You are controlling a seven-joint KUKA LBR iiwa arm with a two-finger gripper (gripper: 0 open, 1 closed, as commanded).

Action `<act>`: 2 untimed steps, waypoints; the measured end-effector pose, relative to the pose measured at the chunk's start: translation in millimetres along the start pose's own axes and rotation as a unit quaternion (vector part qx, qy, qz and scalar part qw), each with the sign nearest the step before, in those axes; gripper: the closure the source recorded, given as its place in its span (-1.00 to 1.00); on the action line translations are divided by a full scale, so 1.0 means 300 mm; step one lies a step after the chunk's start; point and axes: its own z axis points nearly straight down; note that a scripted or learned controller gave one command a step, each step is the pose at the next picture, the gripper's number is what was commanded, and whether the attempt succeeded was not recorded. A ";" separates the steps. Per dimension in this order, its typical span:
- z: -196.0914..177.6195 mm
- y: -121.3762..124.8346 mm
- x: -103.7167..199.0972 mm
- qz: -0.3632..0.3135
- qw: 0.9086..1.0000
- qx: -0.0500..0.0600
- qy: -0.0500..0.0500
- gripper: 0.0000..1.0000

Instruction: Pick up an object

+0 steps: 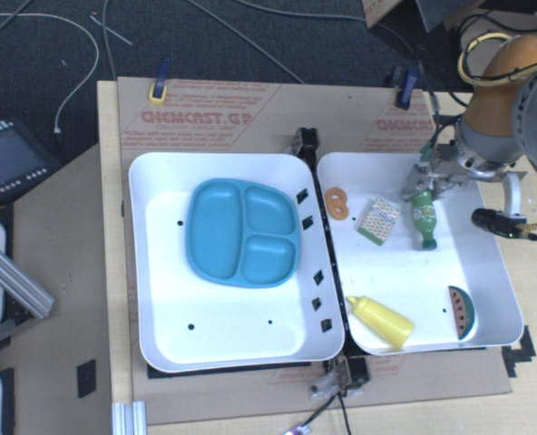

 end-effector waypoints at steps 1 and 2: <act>-0.165 0.017 -0.027 0.000 1.000 -0.002 -0.001 1.00; -0.315 0.011 -0.020 0.001 1.000 -0.002 0.000 1.00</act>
